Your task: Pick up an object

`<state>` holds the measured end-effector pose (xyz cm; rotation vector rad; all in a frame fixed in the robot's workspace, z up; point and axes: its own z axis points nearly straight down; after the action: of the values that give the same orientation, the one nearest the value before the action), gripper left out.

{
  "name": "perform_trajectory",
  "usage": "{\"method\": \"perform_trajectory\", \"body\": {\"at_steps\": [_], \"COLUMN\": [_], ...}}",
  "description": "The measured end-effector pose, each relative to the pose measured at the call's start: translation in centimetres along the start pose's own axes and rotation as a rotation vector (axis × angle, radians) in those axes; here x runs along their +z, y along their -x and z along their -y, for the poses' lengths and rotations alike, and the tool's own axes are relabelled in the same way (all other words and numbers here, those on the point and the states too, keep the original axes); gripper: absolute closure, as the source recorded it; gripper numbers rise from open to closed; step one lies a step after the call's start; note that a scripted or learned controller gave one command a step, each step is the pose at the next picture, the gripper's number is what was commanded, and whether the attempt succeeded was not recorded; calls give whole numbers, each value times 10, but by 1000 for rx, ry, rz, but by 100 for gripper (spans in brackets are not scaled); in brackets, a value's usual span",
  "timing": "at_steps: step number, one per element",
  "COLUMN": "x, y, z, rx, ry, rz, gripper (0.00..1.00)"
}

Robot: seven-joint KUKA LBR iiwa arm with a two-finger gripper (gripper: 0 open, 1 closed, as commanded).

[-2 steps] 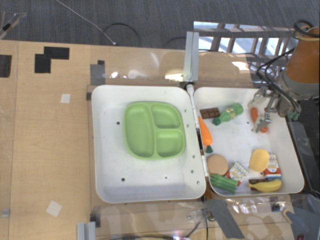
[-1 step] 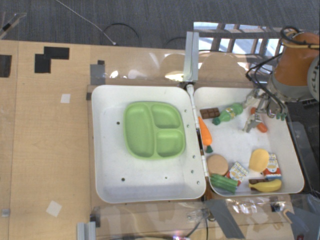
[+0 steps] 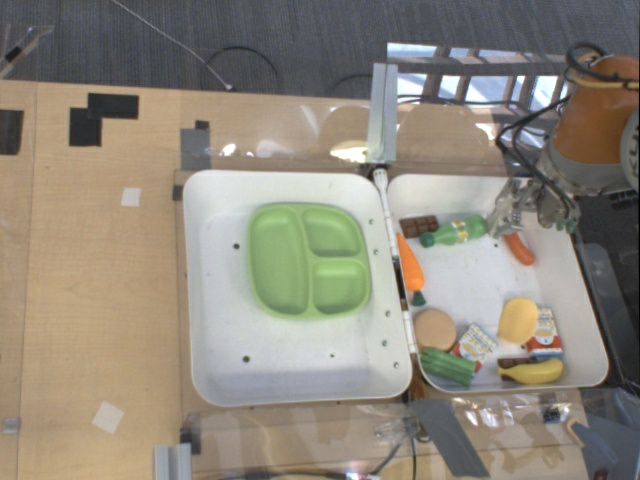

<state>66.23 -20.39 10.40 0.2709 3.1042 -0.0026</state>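
My gripper (image 3: 510, 216) hangs low over the back right part of the right bin (image 3: 590, 308). It sits just right of a green bottle (image 3: 455, 231) lying on its side and just above a small red sausage (image 3: 520, 248). Nothing shows as lifted with it. A brown chocolate bar (image 3: 417, 226) lies at the bottle's left end. An orange carrot (image 3: 410, 264) lies along the bin's left wall.
At the right bin's front lie a round bun (image 3: 435, 328), a green cucumber (image 3: 447, 367), a snack packet (image 3: 477, 341), a yellow lemon (image 3: 517, 319), a small carton (image 3: 545, 334) and a banana (image 3: 531, 372). A green divided plate (image 3: 308, 260) lies in the left bin (image 3: 230, 368).
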Motion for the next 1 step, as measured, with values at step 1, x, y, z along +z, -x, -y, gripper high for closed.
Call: {"method": "perform_trajectory", "body": {"at_steps": [1], "x": [-5], "y": [-79], "z": [17], "rx": [-116], "ry": [0], "rz": [-17], "gripper": [100]}}
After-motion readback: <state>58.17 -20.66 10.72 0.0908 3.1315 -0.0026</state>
